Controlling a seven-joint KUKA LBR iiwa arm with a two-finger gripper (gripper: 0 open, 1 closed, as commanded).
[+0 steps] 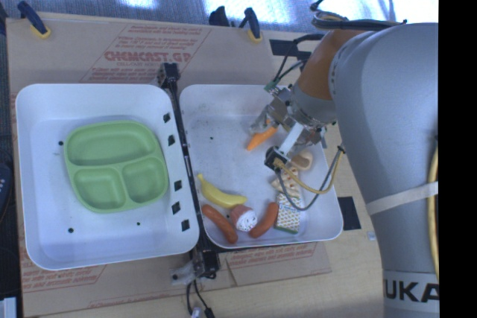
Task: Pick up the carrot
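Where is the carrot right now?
The carrot lies in the upper middle of the right bin, just left of the gripper, well above the banana and sausages at the bin's near edge.

tray point(113, 164) in L bin point(37, 115), carrot point(261, 138) (R bin point(216, 104))
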